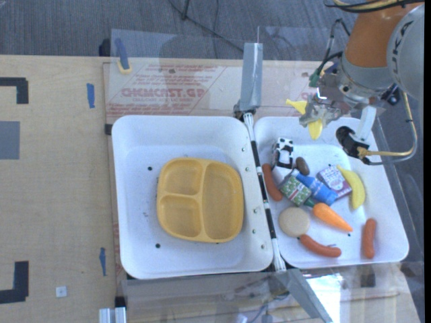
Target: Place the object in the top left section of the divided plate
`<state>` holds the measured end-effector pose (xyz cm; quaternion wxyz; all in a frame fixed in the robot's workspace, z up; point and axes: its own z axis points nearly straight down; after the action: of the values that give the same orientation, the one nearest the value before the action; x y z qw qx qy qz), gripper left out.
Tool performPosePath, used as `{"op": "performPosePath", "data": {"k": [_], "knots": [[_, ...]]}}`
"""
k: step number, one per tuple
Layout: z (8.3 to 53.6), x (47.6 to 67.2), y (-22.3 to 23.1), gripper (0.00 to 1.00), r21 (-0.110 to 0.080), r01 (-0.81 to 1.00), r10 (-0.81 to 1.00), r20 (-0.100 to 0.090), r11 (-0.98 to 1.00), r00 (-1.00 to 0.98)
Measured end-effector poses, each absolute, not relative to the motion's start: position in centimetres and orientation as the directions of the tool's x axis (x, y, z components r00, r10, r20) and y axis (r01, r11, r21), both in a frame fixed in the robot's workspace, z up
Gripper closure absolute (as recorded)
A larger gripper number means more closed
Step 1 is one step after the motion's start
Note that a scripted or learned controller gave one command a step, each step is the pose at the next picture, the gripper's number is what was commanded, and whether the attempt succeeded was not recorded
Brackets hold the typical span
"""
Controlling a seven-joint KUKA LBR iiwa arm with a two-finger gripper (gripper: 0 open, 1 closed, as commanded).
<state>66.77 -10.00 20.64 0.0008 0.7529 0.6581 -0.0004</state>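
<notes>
Arm (377,39) hung over the right bin's (397,247) far edge as I watched remotely.
The gripper (315,115) was clamped on a small yellow object (314,128) (a banana-like piece), held well apart from the yellow plate (200,199) lying in the left bin (135,147).

Yellow object (314,121) between the fingers; yellow divided plate (200,198) in left bin.

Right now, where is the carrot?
The carrot lies in the right bin, toward its front, between the round beige piece and the banana.
</notes>
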Motion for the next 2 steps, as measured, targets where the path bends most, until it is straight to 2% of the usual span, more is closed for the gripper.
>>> {"op": "performPosePath", "data": {"k": [1,2], "knots": [[24.4,62.3,-6.9,1.0,0.0,1.0,1.0,0.0,-0.007,0.007],[23.6,58.9,1.1,1.0,-0.001,0.985,0.985,0.001,0.17,-0.17]]}}
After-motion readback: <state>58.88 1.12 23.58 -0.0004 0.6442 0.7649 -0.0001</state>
